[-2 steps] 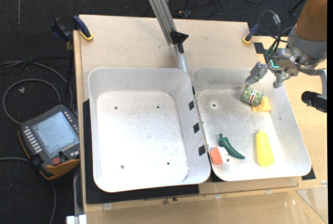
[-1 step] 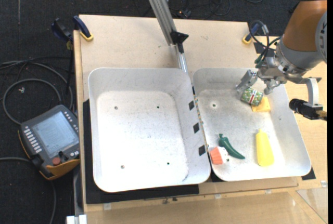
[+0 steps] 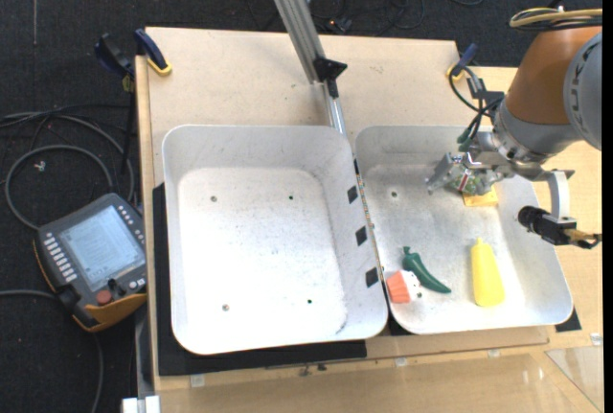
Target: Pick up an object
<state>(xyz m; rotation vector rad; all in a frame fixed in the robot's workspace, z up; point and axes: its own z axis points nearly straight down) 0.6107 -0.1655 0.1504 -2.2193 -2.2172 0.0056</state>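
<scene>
Tool (image 3: 458, 173) is hovering low over right bin (image 3: 536, 306) beside yellow block (image 3: 482, 197); finger state unclear. Nothing lifted yet; yellow bottle (image 3: 487, 273) is lying untouched.

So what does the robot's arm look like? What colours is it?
The arm is big and rounded, with a grey shell and a wide orange band above the wrist. A yellowish cable loops over its top. At the end is a small metal gripper with bits of green, and a black part sticks out beside it.

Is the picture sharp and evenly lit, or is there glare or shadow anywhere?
Camera view: light is even and soft, with faint shadows beside the yellow bottle and green toy; the white bins look bright but not blown out; the gripper looks slightly blurred.
</scene>
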